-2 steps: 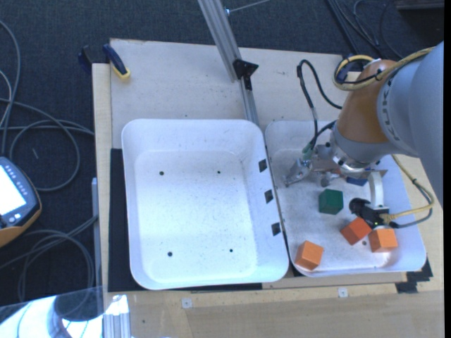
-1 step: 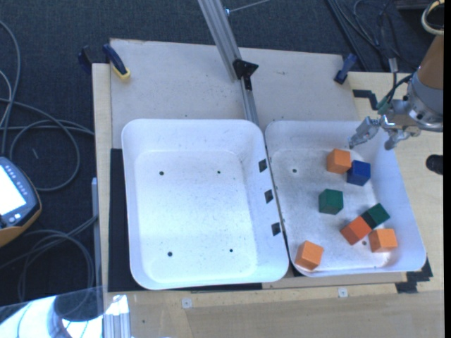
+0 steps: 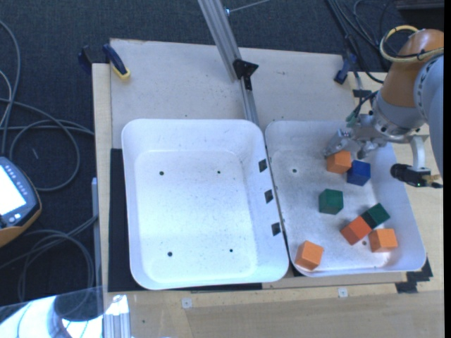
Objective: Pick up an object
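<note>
I am reaching in over the right bin point(image 3: 282, 146), and my hand point(image 3: 354, 141) is hovering low at its far end, just above an orange cube point(image 3: 339, 162) with a blue cube point(image 3: 359, 172) touching it. Whether my hand is wide or narrow, I cannot tell from this angle. Nearer the middle a green cube point(image 3: 330, 201) is sitting alone. Toward the near side, a dark green cube point(image 3: 377, 215) is leaning against two orange ones point(image 3: 356, 229), and another orange cube point(image 3: 309, 254) is lying by the near rim.

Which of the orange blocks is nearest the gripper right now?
The orange block at the right bin's far end, touching the blue block, directly under the gripper; the other three sit toward the near edge.
</note>
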Tool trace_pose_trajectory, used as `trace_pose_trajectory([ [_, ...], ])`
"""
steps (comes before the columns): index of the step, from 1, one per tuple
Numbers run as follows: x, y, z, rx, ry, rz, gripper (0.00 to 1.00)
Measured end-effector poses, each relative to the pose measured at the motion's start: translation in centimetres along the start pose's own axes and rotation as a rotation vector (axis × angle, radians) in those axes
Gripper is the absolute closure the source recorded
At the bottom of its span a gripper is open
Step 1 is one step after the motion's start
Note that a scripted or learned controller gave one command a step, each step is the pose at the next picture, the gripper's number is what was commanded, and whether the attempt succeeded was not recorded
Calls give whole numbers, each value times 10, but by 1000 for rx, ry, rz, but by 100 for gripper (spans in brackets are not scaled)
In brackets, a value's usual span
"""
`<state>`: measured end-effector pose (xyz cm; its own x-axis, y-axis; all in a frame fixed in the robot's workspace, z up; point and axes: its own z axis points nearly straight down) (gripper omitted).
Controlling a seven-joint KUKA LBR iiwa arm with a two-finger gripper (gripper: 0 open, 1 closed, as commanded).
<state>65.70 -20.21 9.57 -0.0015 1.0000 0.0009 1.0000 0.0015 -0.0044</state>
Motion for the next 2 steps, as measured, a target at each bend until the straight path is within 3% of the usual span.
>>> trace_pose_trajectory([
  [1, 59, 8, -5, -4, 2, -5, 0],
  [2, 32, -9, -5, -2, -1, 3, 0],
])
